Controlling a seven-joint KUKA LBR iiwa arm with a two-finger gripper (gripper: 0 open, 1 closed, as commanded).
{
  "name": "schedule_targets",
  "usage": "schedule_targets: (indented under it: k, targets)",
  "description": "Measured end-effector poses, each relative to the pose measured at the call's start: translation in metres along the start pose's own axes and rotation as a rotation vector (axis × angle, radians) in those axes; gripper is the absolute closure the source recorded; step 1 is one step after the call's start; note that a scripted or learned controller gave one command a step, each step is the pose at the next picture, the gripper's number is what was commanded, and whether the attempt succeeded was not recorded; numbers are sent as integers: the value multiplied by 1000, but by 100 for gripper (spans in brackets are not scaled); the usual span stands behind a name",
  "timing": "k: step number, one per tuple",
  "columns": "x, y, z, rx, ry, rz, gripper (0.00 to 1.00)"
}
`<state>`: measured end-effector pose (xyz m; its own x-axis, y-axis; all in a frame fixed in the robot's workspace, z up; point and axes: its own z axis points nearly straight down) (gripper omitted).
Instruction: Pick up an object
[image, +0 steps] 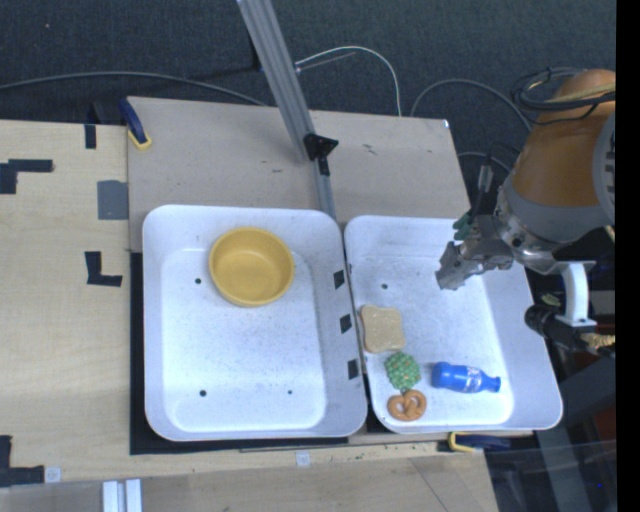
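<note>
The pretzel (407, 405), green ball (403, 369), blue bottle (464, 378) (long axis crosswise) and sponge (382, 328) lie in the right bin (520, 330), toward the viewer from the gripper (452, 275), whose grip I cannot tell.

place: robotics lab | evidence: white bins (160, 300), taped bench (60, 250), loose cables (350, 55)
</note>
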<state>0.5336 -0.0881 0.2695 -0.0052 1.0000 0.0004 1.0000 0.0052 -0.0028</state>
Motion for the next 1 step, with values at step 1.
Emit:
schedule_targets:
  k: [1]
  targets:
    - [44, 21, 19, 0, 0, 0, 100]
